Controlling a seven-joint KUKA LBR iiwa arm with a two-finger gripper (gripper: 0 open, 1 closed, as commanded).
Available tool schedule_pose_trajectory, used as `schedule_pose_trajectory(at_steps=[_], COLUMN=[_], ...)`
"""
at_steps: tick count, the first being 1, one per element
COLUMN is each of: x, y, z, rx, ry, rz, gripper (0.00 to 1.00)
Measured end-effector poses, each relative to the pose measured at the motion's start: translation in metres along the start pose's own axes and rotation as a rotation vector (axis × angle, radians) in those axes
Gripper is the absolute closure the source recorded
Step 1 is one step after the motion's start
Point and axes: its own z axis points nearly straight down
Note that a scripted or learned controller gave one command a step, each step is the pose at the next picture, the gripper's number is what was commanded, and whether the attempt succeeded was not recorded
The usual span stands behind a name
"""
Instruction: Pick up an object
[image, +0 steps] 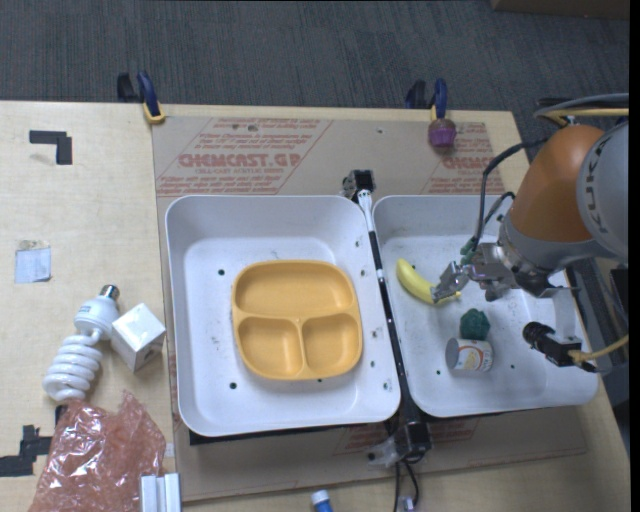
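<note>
I note the gripper (455, 281), fingers apart, at the banana's (413, 282) right end, left of the cup (469, 355); I advise straddling the fruit squarely before closing.

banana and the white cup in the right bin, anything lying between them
In the camera view, bare white bin floor separates the banana from the white cup. The dark green object sits just above the cup, right of that line.
</note>
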Motion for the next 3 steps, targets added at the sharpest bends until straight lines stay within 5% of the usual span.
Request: schedule_pose_trajectory(at_steps=[1, 2, 3], x=[0.024, 0.024, 0.081], y=[-0.051, -0.05, -0.084], z=[0.025, 0.015, -0.075], rx=[0.001, -0.001, -0.001], ry=[0.0, 0.0, 0.0], rz=[0.001, 0.003, 0.0], gripper=[0.0, 1.0, 1.0])
